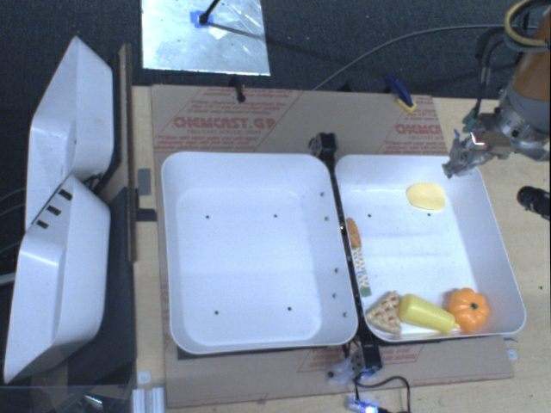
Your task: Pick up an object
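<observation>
The gripper (459, 157) is seen at the upper right, above the right bin's (495, 231) far corner. A pale yellow disc (426, 197) lies just below-left of it.

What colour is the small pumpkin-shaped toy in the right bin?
Orange, with a small green stem; the pumpkin toy shows in the camera view.

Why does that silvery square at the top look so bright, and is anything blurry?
Camera view: the metal sheet reflects overhead light as glare; the white bins look evenly lit, with soft shadows; the gripper at the right looks slightly blurred.
</observation>
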